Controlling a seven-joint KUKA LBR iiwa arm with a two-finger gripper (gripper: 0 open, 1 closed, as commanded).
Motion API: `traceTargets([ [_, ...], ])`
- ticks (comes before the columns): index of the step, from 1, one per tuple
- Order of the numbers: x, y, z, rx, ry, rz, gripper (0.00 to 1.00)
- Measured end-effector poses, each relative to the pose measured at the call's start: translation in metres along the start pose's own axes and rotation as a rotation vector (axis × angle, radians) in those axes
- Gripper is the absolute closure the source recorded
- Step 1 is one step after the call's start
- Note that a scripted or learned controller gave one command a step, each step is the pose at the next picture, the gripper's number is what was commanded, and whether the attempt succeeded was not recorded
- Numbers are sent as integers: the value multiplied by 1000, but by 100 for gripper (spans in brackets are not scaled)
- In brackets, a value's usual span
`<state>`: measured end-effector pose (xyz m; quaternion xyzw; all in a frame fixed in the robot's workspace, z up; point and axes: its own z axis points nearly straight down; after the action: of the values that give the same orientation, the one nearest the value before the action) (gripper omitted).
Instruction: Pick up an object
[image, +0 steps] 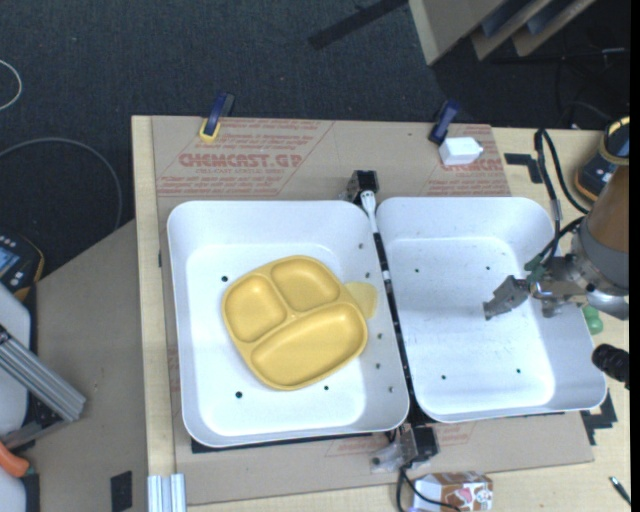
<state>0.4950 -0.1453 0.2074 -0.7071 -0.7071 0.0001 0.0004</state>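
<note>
In the camera view, the grey arm (610, 235) is cut off at the three o'clock edge. Its gripper (505, 298) is seen over the right white bin (455, 225); its spread cannot be told. A yellow plastic plate with three compartments (293, 322) is seen in the middle of the left white bin (200, 300), partly hiding a second yellow piece (365, 297) at its three o'clock side.

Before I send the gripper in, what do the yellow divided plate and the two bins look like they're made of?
The yellow plate looks like molded plastic: one even color, rounded compartment walls, a soft satin sheen. The left bin and right bin seem to be thin formed white plastic, with smooth rounded corners and a matte-to-glossy surface. I cannot rule out coated material.
</note>
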Motion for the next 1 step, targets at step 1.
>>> traceTargets([
  [1, 45, -15, -147, -18, -2, -7, 0],
])
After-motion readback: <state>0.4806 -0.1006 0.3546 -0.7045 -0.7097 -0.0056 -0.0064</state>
